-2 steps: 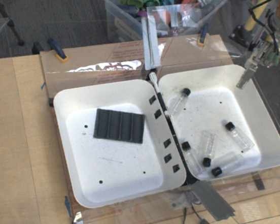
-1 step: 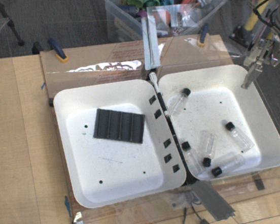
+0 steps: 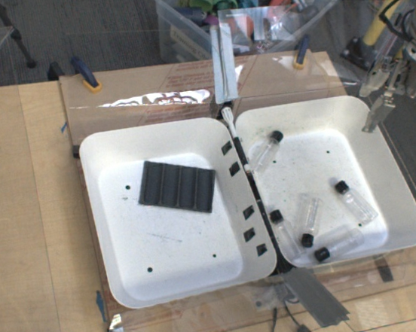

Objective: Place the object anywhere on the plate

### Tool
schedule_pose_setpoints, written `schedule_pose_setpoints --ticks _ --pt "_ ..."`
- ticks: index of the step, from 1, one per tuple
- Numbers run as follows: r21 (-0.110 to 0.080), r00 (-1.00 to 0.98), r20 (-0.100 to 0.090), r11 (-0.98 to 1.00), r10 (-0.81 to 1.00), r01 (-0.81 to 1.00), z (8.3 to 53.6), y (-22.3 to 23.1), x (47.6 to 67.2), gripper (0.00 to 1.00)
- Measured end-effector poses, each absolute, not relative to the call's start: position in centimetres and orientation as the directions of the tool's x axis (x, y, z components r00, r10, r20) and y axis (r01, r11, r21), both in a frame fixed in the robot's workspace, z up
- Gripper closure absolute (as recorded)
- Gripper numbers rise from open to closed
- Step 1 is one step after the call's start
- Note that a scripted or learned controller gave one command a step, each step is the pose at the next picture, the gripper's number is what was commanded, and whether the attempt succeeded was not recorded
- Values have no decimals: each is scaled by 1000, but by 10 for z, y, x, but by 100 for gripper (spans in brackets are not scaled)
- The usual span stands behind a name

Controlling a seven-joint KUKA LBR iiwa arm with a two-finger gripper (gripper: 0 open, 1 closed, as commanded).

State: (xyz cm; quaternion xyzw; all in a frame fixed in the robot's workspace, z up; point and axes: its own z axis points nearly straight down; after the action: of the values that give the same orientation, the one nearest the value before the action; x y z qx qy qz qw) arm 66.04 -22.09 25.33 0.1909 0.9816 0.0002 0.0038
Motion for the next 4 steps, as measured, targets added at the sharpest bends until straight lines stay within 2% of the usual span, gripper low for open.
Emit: schedule_pose_setpoints --ticks 2,3,4 --pt "0 -998 -10 999 54 54 276 -222 653 0" --pt "-1 -994 -9 994 -111 -111 281 -221 656 0" --pt "-2 -971 -10 971 -239 -239 272 -220 669 0"
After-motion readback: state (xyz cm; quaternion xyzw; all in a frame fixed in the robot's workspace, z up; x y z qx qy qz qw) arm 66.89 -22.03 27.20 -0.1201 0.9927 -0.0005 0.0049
